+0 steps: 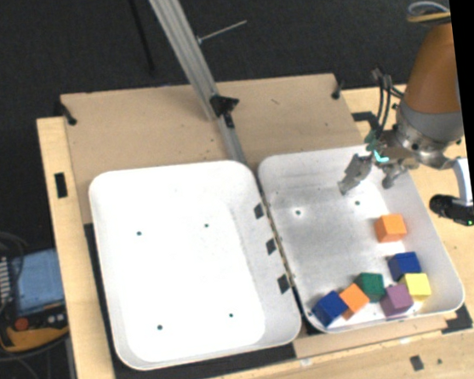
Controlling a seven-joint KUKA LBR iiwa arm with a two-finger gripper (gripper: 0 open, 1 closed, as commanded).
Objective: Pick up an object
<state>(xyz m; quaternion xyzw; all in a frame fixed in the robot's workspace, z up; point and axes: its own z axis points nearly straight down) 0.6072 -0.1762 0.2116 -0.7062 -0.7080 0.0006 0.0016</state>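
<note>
End effector (370,173) hangs over the right bin's (329,242) far end, its fingers apparently spread and holding nothing. You find the nearest object, the orange cube (390,226), just toward the camera from it, well apart.

This is a robotics lab. A plywood bench (169,124) carries two white bins (186,259) beneath a metal camera mast (190,48), and loose cables (20,374) with a blue electronics box (38,282) sit on dark flooring alongside.
</note>
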